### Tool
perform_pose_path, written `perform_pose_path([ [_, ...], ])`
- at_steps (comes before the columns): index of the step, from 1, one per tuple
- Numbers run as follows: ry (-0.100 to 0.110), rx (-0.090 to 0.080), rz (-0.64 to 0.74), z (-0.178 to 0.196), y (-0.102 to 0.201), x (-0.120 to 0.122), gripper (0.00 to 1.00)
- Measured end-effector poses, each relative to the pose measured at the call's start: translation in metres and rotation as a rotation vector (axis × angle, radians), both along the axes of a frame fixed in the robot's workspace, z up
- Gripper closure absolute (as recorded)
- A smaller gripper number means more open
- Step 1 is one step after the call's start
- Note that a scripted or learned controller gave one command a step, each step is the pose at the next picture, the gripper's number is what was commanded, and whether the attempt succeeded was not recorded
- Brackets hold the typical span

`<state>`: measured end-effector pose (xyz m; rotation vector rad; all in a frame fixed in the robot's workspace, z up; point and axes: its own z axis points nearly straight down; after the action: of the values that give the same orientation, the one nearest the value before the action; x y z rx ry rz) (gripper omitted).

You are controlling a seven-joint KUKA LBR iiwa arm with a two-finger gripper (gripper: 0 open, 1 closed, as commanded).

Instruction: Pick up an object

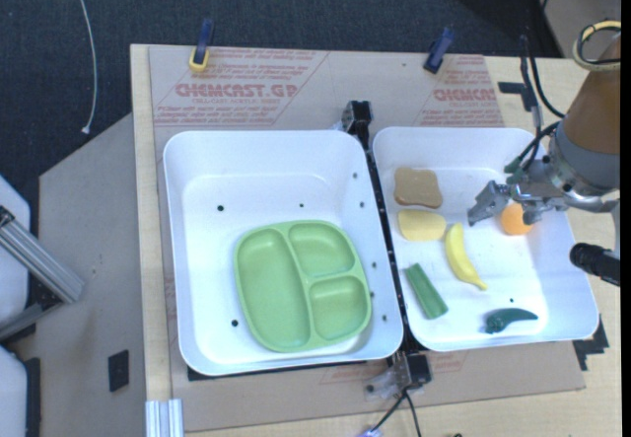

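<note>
My gripper (507, 207) hangs over the right side of the right bin (463, 141), open, its grey fingers (482, 204) spread wide. A small orange fruit (514, 221) lies just under it, between the spread fingers and partly covered by them; I cannot see either finger touching it. To the left in the same bin lie a brown bread slice (418, 187), a pale yellow piece (422, 225), a banana (461, 255), a green cucumber piece (427, 289) and a dark green pepper (510, 319).
The left bin (197, 179) holds a green divided plate (301, 282). A black clamp (357, 115) sits at the bins' shared back corner. The arm's body (596, 129) stands over the right bin's right rim.
</note>
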<state>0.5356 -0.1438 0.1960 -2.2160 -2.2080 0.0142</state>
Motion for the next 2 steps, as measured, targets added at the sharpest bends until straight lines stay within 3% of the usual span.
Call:
perform_pose_path([
  [1, -0.015, -0.002, 0.004, 0.008, 0.001, 0.003, 0.0],
  [2, -0.011, -0.001, 0.003, -0.052, 0.005, -0.001, 0.0],
])
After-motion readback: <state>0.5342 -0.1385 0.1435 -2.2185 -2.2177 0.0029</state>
